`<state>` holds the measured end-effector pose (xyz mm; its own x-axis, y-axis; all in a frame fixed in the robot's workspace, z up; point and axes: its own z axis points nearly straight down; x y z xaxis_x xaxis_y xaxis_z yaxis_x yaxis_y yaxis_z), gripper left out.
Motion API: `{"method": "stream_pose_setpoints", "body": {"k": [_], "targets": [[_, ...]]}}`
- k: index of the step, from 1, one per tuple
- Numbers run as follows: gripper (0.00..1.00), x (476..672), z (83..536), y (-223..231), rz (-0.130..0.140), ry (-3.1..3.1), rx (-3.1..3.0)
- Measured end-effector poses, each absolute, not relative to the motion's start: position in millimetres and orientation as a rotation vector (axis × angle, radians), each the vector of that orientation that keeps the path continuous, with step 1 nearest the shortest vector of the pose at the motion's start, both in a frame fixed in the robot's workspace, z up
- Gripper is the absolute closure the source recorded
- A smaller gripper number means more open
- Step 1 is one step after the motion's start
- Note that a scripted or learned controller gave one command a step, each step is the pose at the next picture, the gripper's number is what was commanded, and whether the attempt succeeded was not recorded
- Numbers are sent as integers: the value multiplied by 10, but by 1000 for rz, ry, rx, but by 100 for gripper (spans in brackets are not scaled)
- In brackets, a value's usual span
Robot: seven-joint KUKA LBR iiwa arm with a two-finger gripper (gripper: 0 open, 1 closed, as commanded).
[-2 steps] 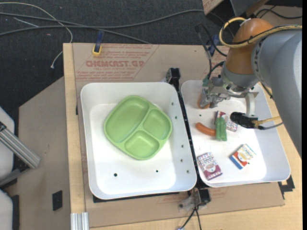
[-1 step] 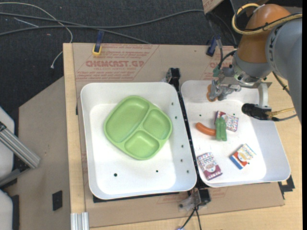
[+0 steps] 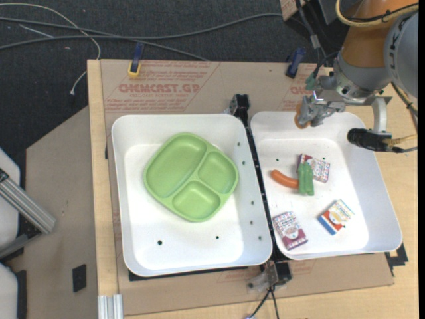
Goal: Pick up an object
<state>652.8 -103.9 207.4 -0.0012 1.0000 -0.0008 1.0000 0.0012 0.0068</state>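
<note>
Dark carpet with a few loose cables runs around a cardboard-topped surface (image 3: 166, 85) that carries two shallow white bins side by side. The left bin (image 3: 133, 244) has a green divided plate (image 3: 191, 176) sitting in it at a tilt, the right bin (image 3: 385, 224) has all the small stuff: an orange sausage-looking piece (image 3: 284, 179) touching a green stick (image 3: 306, 179), a little carton (image 3: 319, 168) just behind those, another carton (image 3: 288, 229) near the front wall, and a blue-and-orange packet (image 3: 335, 216) beside it. The gripper (image 3: 311, 115) hangs over the far rim of the right bin, up at the back corner, and I see nothing between its fingers, though from this angle I honestly can't tell whether they're open or closed. So the closest pick is the orange/green cluster, which lies toward the front of the bin from the fingers; the green stick's long axis runs roughly front to back, the orange one crosswise. The wrist is bunched with cables and the arm is cut off at the top right, so the fingertips are a blur.
</note>
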Motion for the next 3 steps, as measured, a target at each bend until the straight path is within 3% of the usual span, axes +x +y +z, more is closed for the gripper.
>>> {"method": "stream_pose_setpoints", "body": {"k": [3], "targets": [[100, 6257, 2258, 541, 6, 2229, 2214]]}}
